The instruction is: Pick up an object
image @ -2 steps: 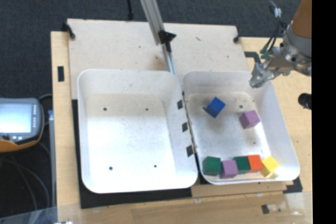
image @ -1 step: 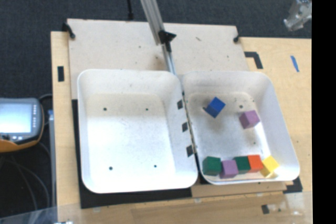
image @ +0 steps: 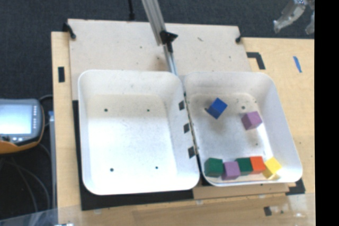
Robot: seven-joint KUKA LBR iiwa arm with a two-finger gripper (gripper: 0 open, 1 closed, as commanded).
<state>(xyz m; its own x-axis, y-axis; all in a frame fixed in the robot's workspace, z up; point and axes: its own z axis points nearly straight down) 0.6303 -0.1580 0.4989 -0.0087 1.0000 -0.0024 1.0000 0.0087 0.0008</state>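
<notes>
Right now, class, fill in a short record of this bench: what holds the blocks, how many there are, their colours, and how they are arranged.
holder: right bin
block count: seven
loose blocks: blue block, purple block
row along near wall: green block, purple, green, orange block, yellow block
left bin: white, beside the right one

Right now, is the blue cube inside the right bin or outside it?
Inside. The blue cube rests on the floor of the right bin, toward its far side, apart from the row of cubes along the near wall.
</notes>
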